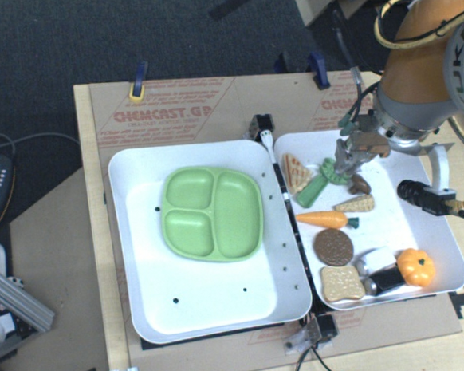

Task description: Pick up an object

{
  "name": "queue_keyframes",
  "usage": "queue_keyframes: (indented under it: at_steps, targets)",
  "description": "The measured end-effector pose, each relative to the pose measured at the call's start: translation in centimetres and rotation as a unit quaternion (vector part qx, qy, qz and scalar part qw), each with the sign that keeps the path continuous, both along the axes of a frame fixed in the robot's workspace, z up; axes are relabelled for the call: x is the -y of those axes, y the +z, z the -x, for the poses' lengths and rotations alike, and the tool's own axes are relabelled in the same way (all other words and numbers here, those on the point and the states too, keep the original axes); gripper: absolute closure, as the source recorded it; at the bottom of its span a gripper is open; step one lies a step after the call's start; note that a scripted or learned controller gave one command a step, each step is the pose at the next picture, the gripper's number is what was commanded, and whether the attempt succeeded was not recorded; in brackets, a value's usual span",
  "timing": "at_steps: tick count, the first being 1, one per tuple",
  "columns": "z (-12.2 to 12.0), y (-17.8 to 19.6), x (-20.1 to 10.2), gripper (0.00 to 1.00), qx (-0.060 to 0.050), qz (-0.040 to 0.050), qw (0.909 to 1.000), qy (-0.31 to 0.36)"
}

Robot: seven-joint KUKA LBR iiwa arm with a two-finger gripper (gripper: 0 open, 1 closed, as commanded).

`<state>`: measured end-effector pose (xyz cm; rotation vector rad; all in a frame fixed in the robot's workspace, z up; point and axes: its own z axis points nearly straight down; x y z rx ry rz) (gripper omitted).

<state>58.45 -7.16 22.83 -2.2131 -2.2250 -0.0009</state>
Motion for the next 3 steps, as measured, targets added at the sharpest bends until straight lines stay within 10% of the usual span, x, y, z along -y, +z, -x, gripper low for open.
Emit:
queue_keyframes:
  at_steps: [3]
  targets:
    - [-1.1,-1.4,0.5,1.00,0.000,0.0013,1.0000,-0.002]
